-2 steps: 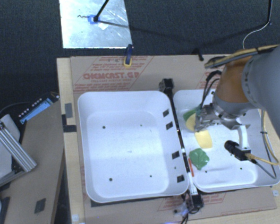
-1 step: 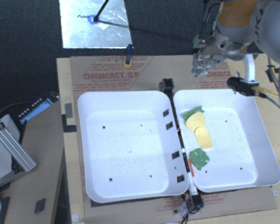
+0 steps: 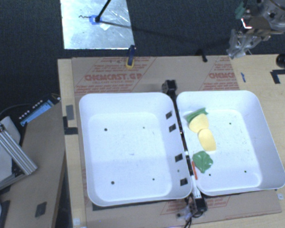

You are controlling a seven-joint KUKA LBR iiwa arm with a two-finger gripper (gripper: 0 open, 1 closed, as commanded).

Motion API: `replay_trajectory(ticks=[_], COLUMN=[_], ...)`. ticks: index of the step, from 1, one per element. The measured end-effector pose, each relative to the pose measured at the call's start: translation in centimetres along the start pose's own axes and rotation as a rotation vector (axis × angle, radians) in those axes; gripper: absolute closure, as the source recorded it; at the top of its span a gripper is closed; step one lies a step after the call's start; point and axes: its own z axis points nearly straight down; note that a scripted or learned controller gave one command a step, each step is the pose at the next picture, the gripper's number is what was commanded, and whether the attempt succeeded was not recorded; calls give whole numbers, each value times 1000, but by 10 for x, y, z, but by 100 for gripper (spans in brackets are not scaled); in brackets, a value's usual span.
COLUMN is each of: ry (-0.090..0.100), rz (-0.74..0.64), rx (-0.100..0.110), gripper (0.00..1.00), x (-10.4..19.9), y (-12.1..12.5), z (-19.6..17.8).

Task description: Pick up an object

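Several small objects lie along the left side of the right bin (image 3: pixel 259 128): a green leafy piece (image 3: pixel 196 114) by the upper left, two yellow pieces (image 3: pixel 204 133) touching one another below it, and a darker green piece (image 3: pixel 202 160) with a thin orange stick (image 3: pixel 194 170) at its left. My gripper (image 3: pixel 238 43) hangs high at the top right, beyond the far edge of the right bin and well away from the objects. Nothing shows between its fingers.
The left bin (image 3: pixel 93 138) stands beside the right one, joined by a black hinge strip (image 3: pixel 180 137). A shiny metal sheet (image 3: pixel 97 21) lies at the top. A metal frame (image 3: pixel 10 153) stands at the left edge. Cardboard (image 3: pixel 111 74) underlies both bins.
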Motion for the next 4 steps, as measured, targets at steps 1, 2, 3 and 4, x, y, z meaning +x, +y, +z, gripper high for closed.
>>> replay_trajectory(ticks=[1, 2, 3, 4], ry=[4, 0, -3, 5], rz=[-10, 10, 9, -9], rx=[4, 15, 14, 24], gripper=[100, 100, 100, 100], x=[51, -69, -167, -92], y=[-31, -99, -119, -139], z=[-88, -83, -83, 7])
